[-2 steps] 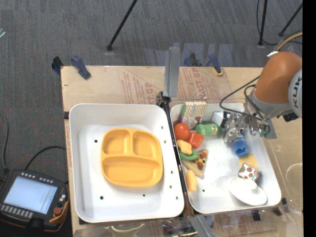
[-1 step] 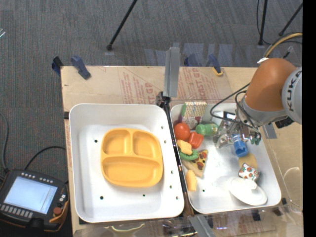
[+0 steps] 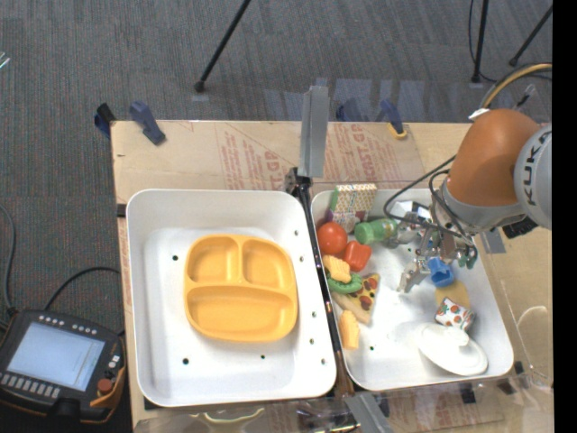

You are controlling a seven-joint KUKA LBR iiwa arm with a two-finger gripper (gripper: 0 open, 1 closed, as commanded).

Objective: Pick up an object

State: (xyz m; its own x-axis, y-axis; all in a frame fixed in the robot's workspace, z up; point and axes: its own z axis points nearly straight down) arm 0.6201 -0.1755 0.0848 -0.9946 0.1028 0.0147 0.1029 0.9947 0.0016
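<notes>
My end effector (image 3: 422, 264) hangs low in the right of 2 white bins (image 3: 505, 332), its 2 fingers apart with nothing between them, just beside 1 blue block (image 3: 441, 271). Nearby lie 1 tomato (image 3: 332, 238), 1 green bottle (image 3: 374, 232) and 1 white dish (image 3: 453, 350). The left bin (image 3: 162, 332) carries 1 yellow divided plate (image 3: 241, 288).
</notes>
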